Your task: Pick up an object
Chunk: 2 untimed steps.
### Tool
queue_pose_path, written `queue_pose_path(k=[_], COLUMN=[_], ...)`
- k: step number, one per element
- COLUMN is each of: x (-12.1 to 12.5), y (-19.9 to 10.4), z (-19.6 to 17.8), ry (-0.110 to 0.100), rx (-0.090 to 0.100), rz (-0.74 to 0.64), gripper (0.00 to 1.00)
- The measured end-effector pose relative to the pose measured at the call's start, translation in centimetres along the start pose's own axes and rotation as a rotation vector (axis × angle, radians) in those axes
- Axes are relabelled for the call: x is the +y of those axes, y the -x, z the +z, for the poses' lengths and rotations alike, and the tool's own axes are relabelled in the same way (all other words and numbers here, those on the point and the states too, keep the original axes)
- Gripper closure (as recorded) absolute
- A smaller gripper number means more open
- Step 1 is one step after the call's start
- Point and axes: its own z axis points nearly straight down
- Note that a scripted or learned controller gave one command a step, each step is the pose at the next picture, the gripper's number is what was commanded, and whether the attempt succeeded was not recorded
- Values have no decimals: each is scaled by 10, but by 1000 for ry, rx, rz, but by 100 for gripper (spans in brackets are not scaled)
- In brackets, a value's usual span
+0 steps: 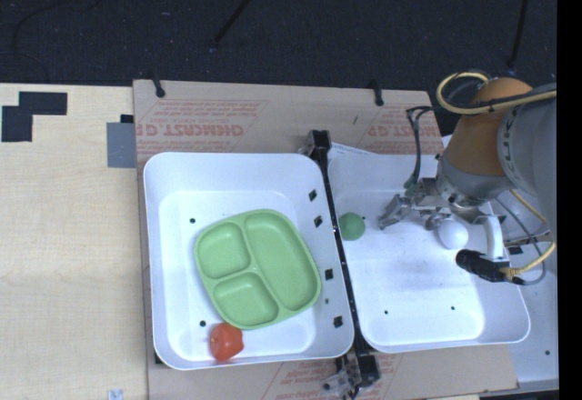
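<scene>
In left bin (pixel 155 207), green plate (pixel 257 268) with orange lump (pixel 225 341) at its near edge; in right bin (pixel 427 298), green ball (pixel 352 226) against the left wall, then white ball (pixel 452 234) just beside the claw (pixel 414 210). Low over that bin's far side, open or closed impossible to tell, nothing seen gripped. Judged barely begun: grasp and lift left to do, wall crowding the green ball.

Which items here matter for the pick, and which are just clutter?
Job (likely): gripper; small white ball beside it; small green ball, both in right white bin.
Lying about: green three-compartment plastic plate; orange-red lump, both in left white bin.
</scene>
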Motion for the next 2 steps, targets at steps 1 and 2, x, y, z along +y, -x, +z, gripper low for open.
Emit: queue_pose_path(k=[1,2], x=[0,-2], y=[0,3], z=[-11,-74], ry=[-1,7], rx=[1,-2], rz=[2,4], gripper=[100,100])
